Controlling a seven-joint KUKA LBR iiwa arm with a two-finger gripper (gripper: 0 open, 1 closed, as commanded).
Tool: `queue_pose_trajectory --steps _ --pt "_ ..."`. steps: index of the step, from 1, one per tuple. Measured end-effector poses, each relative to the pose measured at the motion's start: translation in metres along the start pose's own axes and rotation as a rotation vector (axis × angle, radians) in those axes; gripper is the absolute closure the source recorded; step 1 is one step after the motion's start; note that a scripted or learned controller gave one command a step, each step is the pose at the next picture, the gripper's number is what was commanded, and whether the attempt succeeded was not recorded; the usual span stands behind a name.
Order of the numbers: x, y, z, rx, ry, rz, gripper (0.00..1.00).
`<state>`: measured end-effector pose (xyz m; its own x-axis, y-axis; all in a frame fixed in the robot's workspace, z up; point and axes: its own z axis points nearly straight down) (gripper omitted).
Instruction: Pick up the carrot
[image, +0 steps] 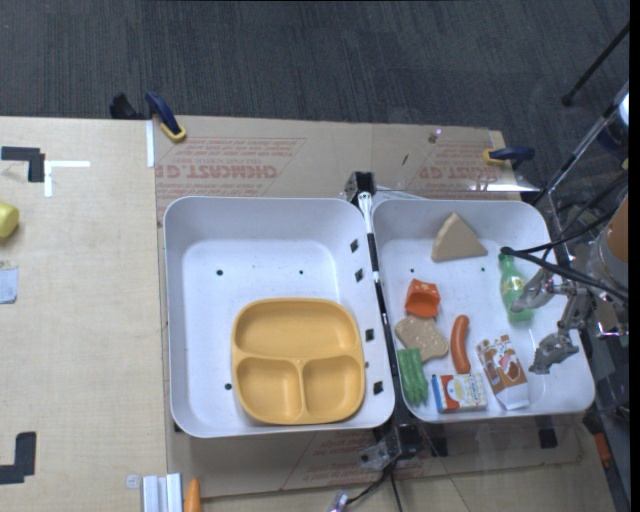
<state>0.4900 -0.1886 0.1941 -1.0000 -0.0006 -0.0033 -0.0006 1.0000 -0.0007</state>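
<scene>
Carrot (422, 299): orange chunk in the right bin (400, 235), left-centre, just above the bread (422, 339).
Hand (556, 320): at the bin's right edge, fingers spread, pinching nothing.
Approach: we should cross left, descend straight, avoiding the sausage (460, 343).

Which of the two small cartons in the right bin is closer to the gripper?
The taller brown-printed carton, lying near the gripper; the red carton lies farther left.

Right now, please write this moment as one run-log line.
task: pick carrot | carrot: lying in right bin, left part | tool: over bin's right side, apart from carrot
</scene>
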Motion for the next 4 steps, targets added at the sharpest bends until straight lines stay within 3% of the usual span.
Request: queue_pose_trajectory --steps 1,2,3,4 --pt "-0.018 0.041 -0.278 0.002 -0.006 0.271 0.00" --pt "0.009 0.134 -0.159 0.000 0.000 0.377 0.00" --pt "-0.016 0.193 -0.009 -0.001 0.001 0.197 0.00" --pt "0.006 0.280 0.002 -0.001 0.002 0.243 0.00"
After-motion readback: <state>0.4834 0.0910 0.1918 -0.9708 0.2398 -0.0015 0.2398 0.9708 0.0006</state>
